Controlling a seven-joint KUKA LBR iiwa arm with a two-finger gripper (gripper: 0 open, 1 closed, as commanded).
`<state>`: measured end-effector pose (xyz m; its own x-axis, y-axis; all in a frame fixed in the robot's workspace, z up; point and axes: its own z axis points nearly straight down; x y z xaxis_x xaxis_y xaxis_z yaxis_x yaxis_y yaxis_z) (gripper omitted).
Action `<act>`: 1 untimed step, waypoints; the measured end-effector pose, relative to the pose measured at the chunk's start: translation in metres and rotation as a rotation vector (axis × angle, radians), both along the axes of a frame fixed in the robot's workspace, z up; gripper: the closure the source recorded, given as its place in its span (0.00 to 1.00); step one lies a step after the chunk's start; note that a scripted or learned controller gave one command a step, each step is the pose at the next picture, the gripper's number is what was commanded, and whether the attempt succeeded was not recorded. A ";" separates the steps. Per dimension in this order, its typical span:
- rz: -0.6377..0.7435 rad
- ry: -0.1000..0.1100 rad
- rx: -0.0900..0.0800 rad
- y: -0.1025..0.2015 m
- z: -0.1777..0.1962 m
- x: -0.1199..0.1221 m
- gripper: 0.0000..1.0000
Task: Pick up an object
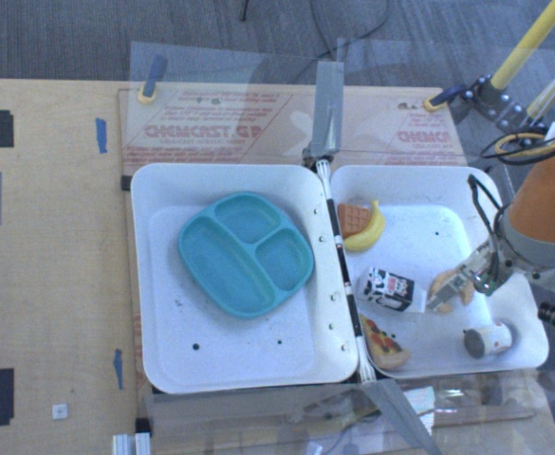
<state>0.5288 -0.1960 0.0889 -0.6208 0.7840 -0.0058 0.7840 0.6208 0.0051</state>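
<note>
Not done yet; nothing up and clear of the right bin (pixel 419 183). Reaching in from the right with the arm (pixel 541 207); tool (pixel 459 287) down low near the middle of that bin, right at a tan toy food piece (pixel 444 282); touching it or just above it, cannot tell which. Cannot tell if the tool is spread, pressed together or pinching the tan piece; too small and blurry there.

Close by on the bin floor: a black-and-white carton (pixel 390 289) just beside the tan piece; a pizza slice (pixel 383 342) and a white cup-like thing (pixel 486 337) nearer the front; a waffle (pixel 354 218) touching a banana (pixel 370 233) at the back. Over in the left bin (pixel 154 216), a teal divided plate (pixel 247 252), well apart from the tool.

Probably at the grabbing step; still to do: get a firm hold, then lift up off the bin floor.
</note>
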 end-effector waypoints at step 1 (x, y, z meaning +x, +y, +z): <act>-0.008 -0.005 0.001 -0.003 0.010 0.000 1.00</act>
<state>0.5292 -0.1988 0.0987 -0.6144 0.7890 -0.0086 0.7889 0.6144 0.0097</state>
